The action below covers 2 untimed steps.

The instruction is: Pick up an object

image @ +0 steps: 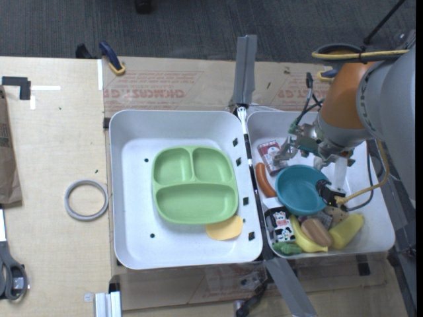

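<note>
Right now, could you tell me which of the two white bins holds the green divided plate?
The left bin holds the green divided plate with a yellow piece; the right bin holds the blue bowl and toy food.

my jaws: lost behind my own wrist, spread unreadable | blue bowl [301, 189]: covers part of the toy clutter | scissors [12, 277]: cut by left edge | small card [269, 152]: print too small
</note>
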### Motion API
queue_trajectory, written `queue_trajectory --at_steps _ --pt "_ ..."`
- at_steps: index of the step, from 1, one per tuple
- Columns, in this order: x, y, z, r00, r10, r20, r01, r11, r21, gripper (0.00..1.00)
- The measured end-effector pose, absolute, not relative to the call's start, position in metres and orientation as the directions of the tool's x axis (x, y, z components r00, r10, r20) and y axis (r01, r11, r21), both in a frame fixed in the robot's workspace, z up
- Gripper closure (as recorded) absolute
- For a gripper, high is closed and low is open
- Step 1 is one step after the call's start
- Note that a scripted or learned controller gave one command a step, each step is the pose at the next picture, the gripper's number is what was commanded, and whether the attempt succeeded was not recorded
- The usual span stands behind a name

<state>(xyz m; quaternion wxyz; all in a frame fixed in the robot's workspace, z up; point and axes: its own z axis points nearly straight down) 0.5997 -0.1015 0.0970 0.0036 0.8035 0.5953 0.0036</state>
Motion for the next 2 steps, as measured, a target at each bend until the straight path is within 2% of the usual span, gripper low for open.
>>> queue_trajectory --at_steps 1,2 --pt "0.597 -0.102 0.097 0.432 0.902 0.005 0.902 -0.432 0.009 0.00" --pt "0.573 -0.117 0.097 0.308 0.951 0.002 0.951 -0.308 0.011 0.00"
